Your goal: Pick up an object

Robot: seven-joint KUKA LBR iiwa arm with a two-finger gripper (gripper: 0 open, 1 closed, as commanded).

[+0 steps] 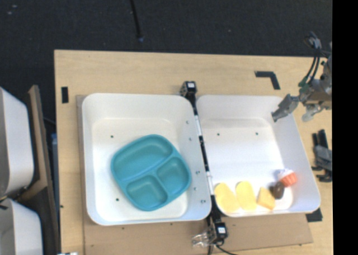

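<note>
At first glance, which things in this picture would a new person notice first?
The blue divided plate in the left bin draws the eye first. Next comes the cluster of small yellow, brown and orange items along the near edge of the right bin. The gripper hovers at that bin's far right corner.

Single fixed camera above bench (168, 69), angled down (slight slant), both white bins (95, 136) in frame.
</note>
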